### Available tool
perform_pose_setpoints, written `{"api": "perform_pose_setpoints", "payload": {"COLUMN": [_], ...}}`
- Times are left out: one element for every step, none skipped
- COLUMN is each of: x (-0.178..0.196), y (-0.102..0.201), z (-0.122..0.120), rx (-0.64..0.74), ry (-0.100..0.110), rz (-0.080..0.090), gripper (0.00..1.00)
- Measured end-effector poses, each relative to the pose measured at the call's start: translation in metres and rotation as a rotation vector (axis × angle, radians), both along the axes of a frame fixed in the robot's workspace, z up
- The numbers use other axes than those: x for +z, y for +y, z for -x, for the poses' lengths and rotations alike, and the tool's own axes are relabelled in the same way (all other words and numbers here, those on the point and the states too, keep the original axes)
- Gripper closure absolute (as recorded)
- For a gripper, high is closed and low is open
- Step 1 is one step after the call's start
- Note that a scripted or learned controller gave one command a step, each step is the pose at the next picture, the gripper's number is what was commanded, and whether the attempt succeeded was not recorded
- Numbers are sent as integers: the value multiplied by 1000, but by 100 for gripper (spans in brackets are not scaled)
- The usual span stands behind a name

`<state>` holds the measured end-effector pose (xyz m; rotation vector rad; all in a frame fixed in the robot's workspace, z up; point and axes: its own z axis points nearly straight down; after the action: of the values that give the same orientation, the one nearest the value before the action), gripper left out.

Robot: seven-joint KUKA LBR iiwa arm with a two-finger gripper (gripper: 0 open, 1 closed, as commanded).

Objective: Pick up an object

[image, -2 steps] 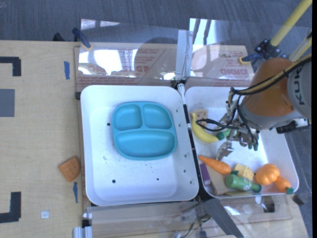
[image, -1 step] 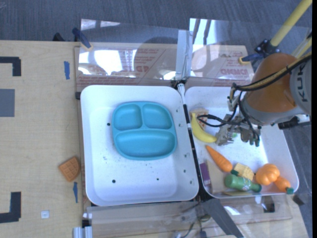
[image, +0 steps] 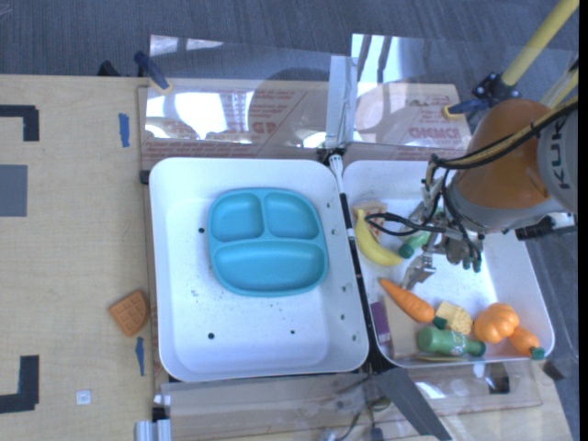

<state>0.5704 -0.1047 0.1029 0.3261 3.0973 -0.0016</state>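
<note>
Two bins: blue plate left, banana right.

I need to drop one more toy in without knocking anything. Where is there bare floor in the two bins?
Left bin: bare white floor rings the blue divided plate, widest along the near edge. Right bin: crowded; banana, carrot, green bottle and orange pumpkin cluster near the gripper.

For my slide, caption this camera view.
Tool above a banana and carrot in the right bin; blue plate left.
</note>
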Motion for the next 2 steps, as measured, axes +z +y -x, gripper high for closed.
{"api": "perform_pose_setpoints", "payload": {"x": [-13, -13], "y": [6, 13], "z": [0, -24], "rx": [-98, -144], "ry": [14, 13], "rz": [-4, -5], "gripper": [0, 0]}}
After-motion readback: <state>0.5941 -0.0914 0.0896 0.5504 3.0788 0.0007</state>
